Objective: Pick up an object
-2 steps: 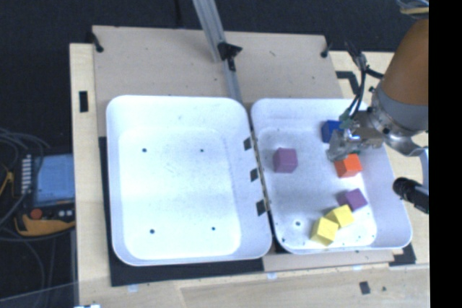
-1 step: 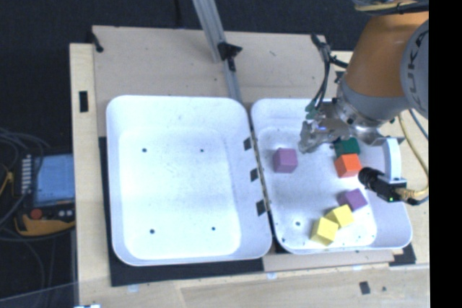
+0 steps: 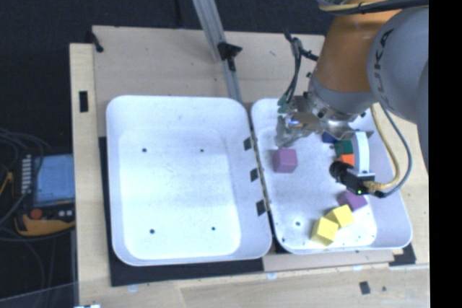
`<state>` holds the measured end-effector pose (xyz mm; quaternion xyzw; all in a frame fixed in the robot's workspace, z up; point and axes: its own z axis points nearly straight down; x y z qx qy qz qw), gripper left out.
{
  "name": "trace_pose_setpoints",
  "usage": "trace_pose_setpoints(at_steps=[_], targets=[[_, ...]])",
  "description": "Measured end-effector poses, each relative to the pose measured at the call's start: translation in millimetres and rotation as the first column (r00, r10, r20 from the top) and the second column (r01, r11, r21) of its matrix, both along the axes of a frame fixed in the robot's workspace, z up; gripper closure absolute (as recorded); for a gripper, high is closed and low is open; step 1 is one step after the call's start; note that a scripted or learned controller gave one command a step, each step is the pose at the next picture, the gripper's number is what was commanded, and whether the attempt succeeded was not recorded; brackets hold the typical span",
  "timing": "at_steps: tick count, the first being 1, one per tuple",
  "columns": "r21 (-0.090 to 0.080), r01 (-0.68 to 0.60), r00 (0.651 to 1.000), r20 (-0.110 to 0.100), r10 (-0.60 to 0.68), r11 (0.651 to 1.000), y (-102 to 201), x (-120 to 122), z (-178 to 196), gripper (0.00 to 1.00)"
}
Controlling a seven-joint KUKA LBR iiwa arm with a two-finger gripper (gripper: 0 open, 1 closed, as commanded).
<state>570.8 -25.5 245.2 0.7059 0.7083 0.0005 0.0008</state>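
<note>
Lying in the right shallow white bin (image 3: 395,227) near its left wall, the small purple cube (image 3: 285,160) sits just below the hand (image 3: 291,128). Whether that hand is parted cannot be told. The grey arm with its orange band (image 3: 354,47) leans in over the bin.

metal pole (image 3: 206,7), blue box (image 3: 54,179), cables (image 3: 14,155)

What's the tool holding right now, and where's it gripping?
Nothing visibly held. The tool hangs just above the purple cube in the right bin; the cube rests on the bin floor.
</note>
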Motion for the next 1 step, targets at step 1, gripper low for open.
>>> trace_pose_setpoints(at_steps=[1], targets=[[0.000, -0.004, 1.000, 0.001, 0.004, 1.000, 49.2, 21.2, -12.3, 1.00]])
